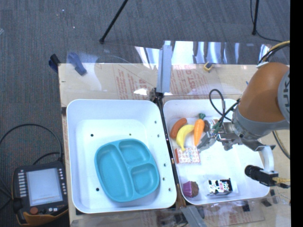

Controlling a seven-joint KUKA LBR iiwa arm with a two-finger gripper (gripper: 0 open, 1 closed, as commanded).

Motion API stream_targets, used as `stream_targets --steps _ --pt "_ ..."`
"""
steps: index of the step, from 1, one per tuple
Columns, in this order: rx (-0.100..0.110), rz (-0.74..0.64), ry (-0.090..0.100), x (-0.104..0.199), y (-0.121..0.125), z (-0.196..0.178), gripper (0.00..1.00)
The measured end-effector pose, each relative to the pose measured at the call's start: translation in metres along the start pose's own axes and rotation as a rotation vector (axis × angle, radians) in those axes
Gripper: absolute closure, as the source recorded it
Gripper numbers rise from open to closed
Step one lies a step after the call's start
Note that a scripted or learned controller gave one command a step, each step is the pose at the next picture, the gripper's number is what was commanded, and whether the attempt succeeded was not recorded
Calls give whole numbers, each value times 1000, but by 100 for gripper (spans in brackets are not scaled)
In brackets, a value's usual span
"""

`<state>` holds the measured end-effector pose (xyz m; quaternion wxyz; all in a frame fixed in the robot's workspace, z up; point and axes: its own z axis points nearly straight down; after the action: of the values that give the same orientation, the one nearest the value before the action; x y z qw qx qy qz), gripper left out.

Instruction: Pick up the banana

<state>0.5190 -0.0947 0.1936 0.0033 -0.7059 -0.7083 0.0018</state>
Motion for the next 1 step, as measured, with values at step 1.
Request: stream_targets --steps 1 --pt "0 58 0 6 -44 -29 0"
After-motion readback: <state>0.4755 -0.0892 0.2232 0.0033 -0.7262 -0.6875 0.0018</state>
